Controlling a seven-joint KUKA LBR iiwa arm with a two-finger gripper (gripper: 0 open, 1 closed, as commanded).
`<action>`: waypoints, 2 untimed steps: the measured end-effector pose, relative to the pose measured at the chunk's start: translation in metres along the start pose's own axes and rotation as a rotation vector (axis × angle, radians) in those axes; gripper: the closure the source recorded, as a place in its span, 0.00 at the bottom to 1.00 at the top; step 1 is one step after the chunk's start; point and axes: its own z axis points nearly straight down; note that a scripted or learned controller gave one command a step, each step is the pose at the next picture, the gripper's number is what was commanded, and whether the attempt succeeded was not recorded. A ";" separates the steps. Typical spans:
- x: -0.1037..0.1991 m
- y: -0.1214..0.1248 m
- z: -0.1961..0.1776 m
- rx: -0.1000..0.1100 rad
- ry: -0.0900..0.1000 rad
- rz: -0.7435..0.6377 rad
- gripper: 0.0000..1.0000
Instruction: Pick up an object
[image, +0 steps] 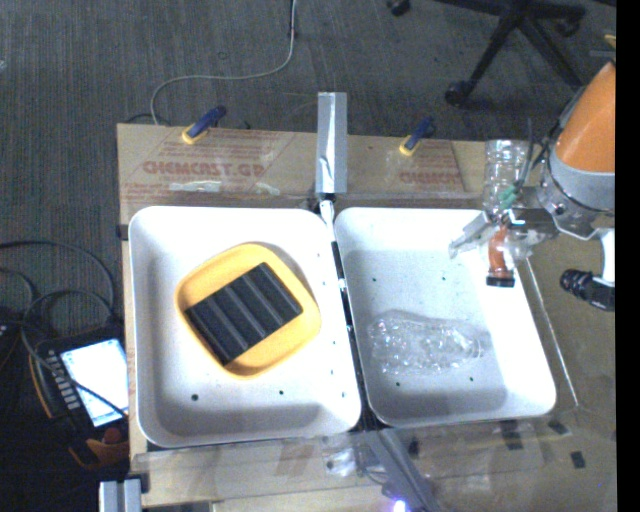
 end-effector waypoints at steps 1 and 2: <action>-0.028 0.016 0.048 0.000 -0.003 -0.242 0.00; -0.041 0.037 0.060 -0.001 -0.005 -0.300 0.00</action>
